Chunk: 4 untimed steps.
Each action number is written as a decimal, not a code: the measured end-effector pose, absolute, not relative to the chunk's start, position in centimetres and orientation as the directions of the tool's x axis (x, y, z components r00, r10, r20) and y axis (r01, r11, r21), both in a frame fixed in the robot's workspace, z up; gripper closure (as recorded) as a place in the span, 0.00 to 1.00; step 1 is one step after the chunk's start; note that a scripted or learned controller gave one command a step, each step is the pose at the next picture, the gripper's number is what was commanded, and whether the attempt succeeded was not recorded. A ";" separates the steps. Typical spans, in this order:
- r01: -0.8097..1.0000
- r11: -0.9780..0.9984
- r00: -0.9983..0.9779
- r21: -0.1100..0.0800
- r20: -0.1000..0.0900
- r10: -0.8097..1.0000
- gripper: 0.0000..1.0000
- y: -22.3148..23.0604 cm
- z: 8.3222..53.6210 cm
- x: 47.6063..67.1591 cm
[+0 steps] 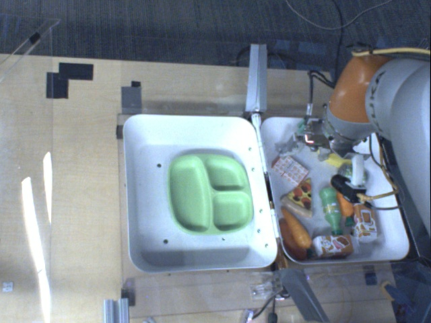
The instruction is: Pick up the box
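A small white box with a red pattern lies flat in the upper left part of the right bin. My gripper hangs low over the back of that bin, just up and to the right of the box and apart from it. The grey arm with its orange band reaches in from the right above it. Nothing shows held under the gripper.
Crowded round the box are a pizza slice toy, a green bottle, a brown bread roll, a red-labelled can, a small orange carton and a white bottle. The left bin holds a green divided plate.
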<state>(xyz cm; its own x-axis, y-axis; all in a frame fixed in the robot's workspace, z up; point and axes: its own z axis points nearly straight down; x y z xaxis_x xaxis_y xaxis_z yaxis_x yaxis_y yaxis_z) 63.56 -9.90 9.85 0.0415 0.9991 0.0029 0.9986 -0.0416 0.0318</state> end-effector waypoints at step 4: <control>0.998 -0.058 0.058 0.010 -0.001 0.998 0.00 -12.7 8.8 62.1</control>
